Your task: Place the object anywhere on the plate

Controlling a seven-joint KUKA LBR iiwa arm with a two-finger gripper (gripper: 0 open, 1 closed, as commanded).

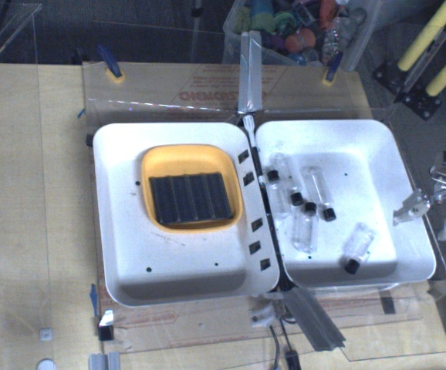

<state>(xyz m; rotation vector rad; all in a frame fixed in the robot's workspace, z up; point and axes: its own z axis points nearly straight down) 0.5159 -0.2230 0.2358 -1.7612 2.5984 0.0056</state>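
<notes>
1. Vials (309, 205), clear with black caps, are lying loose in the right bin (385, 141), well apart from the plate (155, 160).
2. Picking is not yet begun, I judge; next comes reaching for one vial.
3. End effector (413, 206) is sitting at the right bin's rim, its grip state impossible to tell.
4. Glass outlines are blurring into the white floor.

Clear black-capped vials (308, 203) lying in right bin; yellow plate (190, 157) in left.
</notes>
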